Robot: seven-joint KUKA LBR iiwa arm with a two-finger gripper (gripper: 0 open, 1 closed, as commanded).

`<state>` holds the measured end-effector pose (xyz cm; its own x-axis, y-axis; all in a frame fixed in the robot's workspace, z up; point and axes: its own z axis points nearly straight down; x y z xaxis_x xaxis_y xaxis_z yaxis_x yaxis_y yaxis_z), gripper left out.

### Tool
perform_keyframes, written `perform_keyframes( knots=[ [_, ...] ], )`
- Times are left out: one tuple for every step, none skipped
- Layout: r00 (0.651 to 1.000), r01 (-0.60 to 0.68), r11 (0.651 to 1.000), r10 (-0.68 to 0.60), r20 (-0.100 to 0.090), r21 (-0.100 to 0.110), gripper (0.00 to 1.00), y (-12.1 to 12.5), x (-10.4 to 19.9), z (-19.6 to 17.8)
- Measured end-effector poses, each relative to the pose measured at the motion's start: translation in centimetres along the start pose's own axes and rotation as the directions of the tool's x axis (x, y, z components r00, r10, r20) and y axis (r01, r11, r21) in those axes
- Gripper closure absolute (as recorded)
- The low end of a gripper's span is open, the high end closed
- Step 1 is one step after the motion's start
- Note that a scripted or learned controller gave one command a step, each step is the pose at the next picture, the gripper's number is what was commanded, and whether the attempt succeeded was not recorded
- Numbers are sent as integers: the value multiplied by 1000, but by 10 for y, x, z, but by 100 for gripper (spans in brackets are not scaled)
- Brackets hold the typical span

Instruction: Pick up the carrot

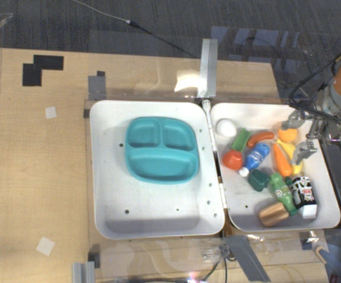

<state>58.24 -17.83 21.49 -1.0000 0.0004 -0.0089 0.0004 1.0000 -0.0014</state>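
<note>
While end effector (301,135) hangs open, holding nothing, one carrot (282,160) lies just beside

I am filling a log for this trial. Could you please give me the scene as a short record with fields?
left bin: holds a teal divided plate
right bin: holds a pile of small toys
carrot: orange, in the right bin, lying among the toys
gripper: over the right bin, fingers open, just above and beside the carrot
carrot held: no, nothing between the fingers
neighbours of carrot: blue bottle to its left
</note>
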Motion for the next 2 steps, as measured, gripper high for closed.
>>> perform_keyframes(
  knots=[
    [994, 107, 994, -107, 9, 2, 0, -24, -24, 104],
    [999, 47, 999, -47, 4, 0, 0, -25, 5, 126]
  ],
)
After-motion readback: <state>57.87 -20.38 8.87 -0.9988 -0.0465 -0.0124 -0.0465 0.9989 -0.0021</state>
